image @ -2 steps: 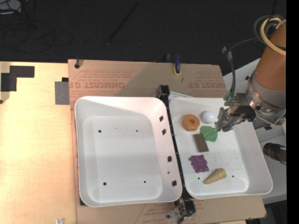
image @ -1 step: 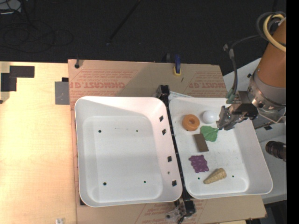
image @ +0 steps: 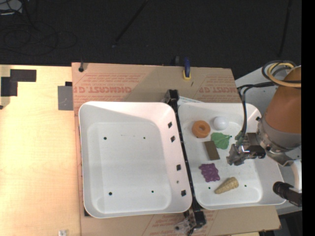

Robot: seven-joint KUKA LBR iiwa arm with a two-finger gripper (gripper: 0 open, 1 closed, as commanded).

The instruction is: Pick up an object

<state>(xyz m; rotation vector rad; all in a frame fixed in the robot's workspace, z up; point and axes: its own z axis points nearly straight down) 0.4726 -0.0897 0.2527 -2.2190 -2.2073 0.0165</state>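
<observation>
Over the right bin (image: 256,193) the gripper (image: 235,157) hung low, just right of the green piece (image: 221,140); how far it stood open could not be told, and nothing showed in its grasp. Left of the green piece lay an orange ring (image: 201,129), above it a white ball (image: 220,123), below it a brown block (image: 212,150), a purple cluster (image: 209,172) and a tan cone (image: 227,185).
</observation>
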